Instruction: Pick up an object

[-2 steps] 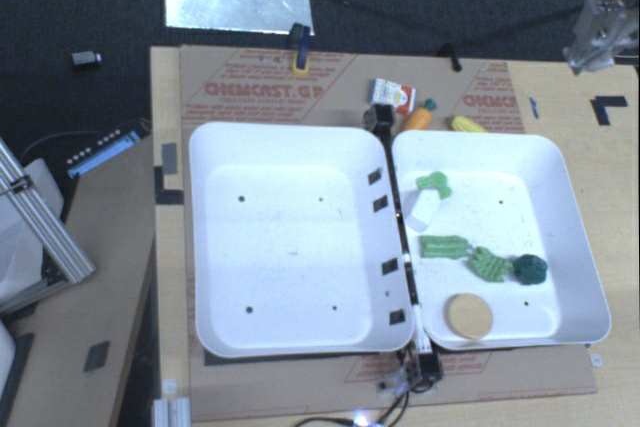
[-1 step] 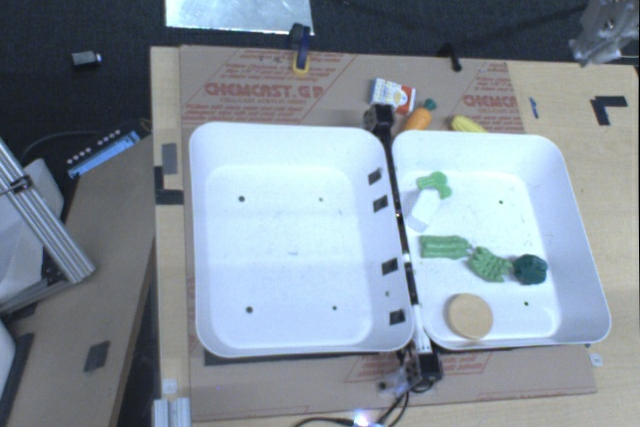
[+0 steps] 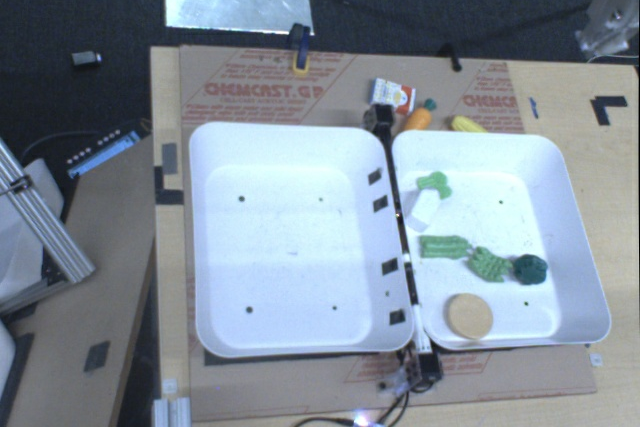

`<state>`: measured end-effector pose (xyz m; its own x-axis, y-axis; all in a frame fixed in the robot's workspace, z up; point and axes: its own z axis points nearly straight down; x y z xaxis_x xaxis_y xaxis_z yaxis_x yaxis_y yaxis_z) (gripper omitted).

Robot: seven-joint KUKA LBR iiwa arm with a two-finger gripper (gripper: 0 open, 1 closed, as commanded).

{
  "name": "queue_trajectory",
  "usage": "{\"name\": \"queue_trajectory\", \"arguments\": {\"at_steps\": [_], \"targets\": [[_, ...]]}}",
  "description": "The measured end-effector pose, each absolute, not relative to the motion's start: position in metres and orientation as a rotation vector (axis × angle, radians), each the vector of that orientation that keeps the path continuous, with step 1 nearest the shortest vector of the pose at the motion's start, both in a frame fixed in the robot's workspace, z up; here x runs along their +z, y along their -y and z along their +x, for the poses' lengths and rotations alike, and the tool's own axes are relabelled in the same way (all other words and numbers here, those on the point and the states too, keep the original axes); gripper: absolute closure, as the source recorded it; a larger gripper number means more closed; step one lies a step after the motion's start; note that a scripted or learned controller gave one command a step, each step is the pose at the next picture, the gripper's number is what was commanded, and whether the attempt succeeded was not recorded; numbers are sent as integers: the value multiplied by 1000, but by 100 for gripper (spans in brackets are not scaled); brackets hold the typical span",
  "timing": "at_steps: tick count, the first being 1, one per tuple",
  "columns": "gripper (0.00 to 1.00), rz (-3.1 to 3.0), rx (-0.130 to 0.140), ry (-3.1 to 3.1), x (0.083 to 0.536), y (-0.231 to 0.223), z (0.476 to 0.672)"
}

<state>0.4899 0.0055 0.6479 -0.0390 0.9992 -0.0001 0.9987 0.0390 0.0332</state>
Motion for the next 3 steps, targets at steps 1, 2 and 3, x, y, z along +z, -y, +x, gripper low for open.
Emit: {"name": "queue_trajectory", "arguments": {"at_steps": [1, 2, 3], "targets": [[100, 2158, 41, -2248, 659, -5, 490], [100, 2155, 44, -2248, 671, -5, 490], [100, 2152, 47, -2248, 682, -4, 490]]}}
